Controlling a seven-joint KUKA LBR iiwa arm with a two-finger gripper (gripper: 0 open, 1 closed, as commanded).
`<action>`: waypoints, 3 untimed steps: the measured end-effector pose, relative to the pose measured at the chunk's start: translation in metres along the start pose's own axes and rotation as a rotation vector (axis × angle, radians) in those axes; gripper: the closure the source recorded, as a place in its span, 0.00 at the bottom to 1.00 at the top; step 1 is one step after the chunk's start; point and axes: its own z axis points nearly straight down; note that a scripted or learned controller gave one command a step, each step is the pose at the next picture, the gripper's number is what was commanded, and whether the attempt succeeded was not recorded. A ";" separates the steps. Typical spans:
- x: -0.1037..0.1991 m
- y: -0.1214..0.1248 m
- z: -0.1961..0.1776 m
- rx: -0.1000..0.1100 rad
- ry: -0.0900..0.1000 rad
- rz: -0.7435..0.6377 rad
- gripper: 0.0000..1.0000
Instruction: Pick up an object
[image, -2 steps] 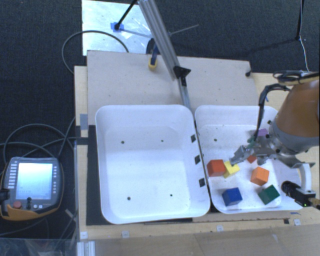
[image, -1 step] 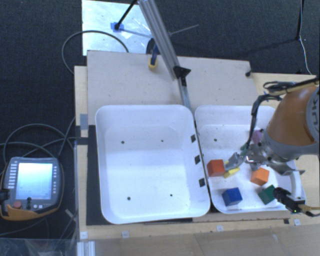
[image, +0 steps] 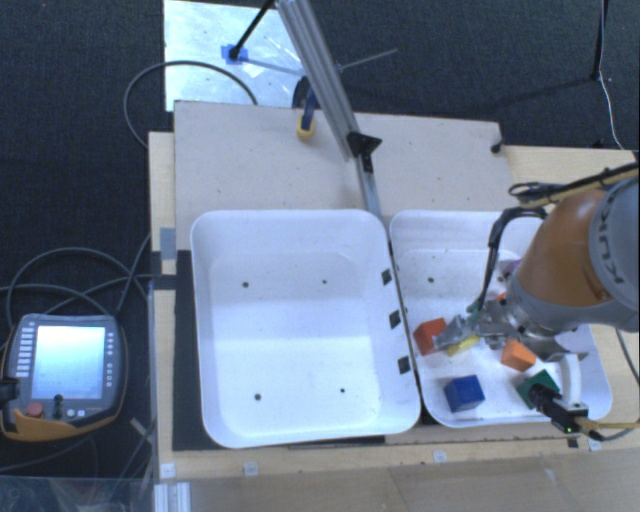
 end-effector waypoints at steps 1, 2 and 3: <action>-0.001 0.001 -0.012 -0.005 -0.003 -0.003 1.00; 0.001 0.007 -0.076 -0.004 -0.009 -0.002 1.00; 0.006 0.007 -0.138 -0.005 -0.009 -0.002 1.00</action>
